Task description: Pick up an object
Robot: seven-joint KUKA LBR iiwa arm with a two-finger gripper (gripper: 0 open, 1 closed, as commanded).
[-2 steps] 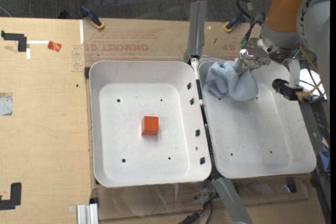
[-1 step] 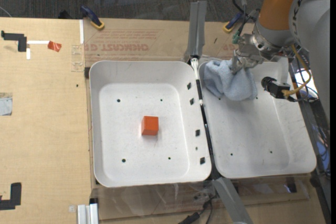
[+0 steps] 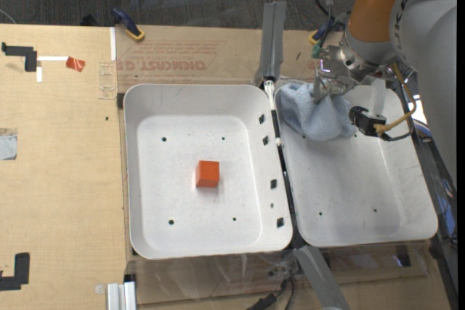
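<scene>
Two shallow white bins sit side by side on the table [image 3: 58, 156]. The left bin [image 3: 145, 178] carries an orange-red cube [image 3: 208, 174] near its middle. In the right bin [image 3: 407, 207], a crumpled pale blue cloth [image 3: 309, 112] lies at the far left corner, bunched up against the bin's rim. The hand [image 3: 328, 87] is at the cloth's top right edge, its fingers pinched on a raised fold of the cloth.
</scene>
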